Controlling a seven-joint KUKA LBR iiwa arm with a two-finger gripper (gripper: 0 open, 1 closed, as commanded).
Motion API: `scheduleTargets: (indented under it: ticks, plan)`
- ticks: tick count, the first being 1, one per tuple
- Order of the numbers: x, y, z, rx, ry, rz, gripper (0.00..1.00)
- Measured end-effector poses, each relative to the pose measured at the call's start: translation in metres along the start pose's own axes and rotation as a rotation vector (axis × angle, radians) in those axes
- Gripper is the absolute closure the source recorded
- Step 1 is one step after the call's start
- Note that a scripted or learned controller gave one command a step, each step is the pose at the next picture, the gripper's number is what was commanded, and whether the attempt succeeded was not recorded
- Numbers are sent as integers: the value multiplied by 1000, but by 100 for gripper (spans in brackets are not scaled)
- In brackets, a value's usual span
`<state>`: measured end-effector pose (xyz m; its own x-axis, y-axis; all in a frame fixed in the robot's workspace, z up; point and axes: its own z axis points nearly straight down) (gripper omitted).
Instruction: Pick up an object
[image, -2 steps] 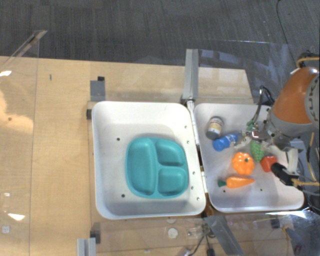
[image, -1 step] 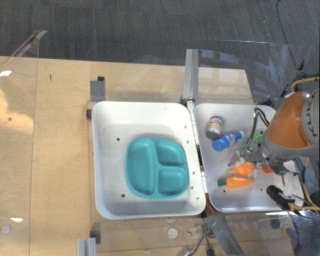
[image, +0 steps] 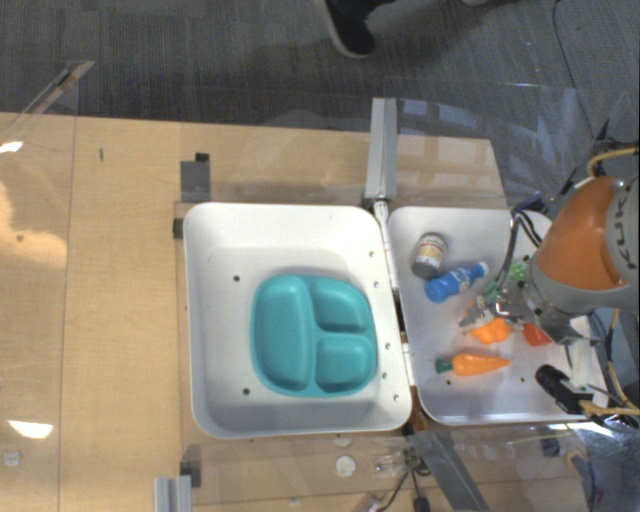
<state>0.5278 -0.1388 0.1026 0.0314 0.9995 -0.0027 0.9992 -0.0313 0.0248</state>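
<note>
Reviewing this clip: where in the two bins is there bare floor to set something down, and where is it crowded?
Left bin: bare floor rings the teal divided tray, widest along its left and top. Right bin: its centre and right are crowded by the can, blue bottle, toy carrot and gripper; its lower-left corner is bare.

Left white bin (image: 205, 300) holds a teal three-compartment plate (image: 314, 334), sitting near the bin's middle, toward its right wall. Metal divider post (image: 380, 150) stands upright on the bench (image: 90, 300) between the two bins' far corners. Dark shoe (image: 350, 28) on grey carpet beyond the bench's far edge (top of view).
</note>
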Motion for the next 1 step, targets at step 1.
scheduleTargets:
  ticks: [1]
  plan:
    - [129,12,-108,14,5,-129,100]
